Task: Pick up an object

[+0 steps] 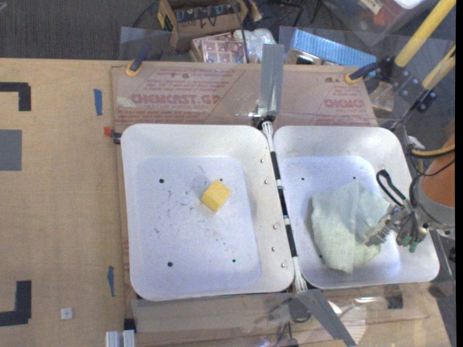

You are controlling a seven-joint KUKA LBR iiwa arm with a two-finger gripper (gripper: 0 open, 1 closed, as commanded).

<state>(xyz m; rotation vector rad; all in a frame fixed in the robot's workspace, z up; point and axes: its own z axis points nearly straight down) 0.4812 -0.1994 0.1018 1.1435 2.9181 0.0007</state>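
A small yellow block point(215, 195) lies near the middle of the left bin point(145, 147). A crumpled pale green cloth point(346, 224) lies in the right bin point(325, 144), toward its front right. My gripper point(385, 230) is low at the cloth's right edge, its fingertips touching or pressed into the fabric. The arm's orange band sits at the far right, above the wrist. Whether any cloth is between the fingers is not visible.
A metal divider point(278, 201) runs between the two bins. A cardboard sheet point(188, 100) lies behind them, with clutter and boxes beyond. A black cable point(388, 186) loops over the right bin near the wrist. Wooden bench surface spreads to the left.
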